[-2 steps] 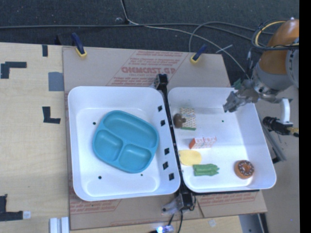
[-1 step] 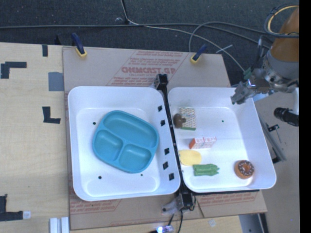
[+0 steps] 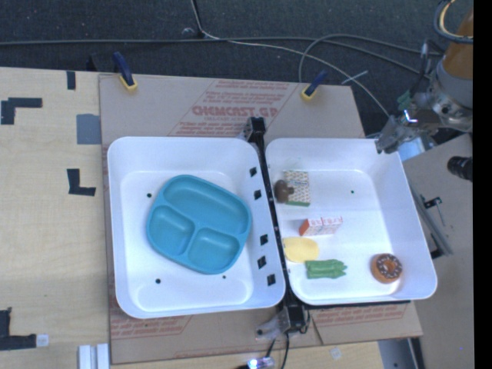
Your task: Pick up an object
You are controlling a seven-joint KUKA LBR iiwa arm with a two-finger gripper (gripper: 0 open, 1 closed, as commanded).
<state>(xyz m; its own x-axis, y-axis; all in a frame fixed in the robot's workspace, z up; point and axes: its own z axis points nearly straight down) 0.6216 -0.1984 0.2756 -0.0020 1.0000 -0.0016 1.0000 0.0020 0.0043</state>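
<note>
The right bin (image 3: 361, 160) holds several small objects. A tan packet with a brown lump (image 3: 294, 187) lies near its left wall. Below it come a red and white box (image 3: 321, 224), a yellow piece (image 3: 300, 248) and a green piece (image 3: 325, 268). A brown doughnut (image 3: 386, 268) rests in the near right corner. My gripper (image 3: 392, 138) hangs at the bin's far right corner, over the rim, apart from all these objects. The grey arm with its orange band (image 3: 460, 29) rises behind it at the upper right.
The left bin (image 3: 123, 206) holds a blue sectioned plate (image 3: 198, 223). A black divider with clips (image 3: 263, 206) joins the two bins. Cables (image 3: 338, 48) run across the dark floor behind the bench, and two clamps (image 3: 124, 74) hold the cardboard sheet.
</note>
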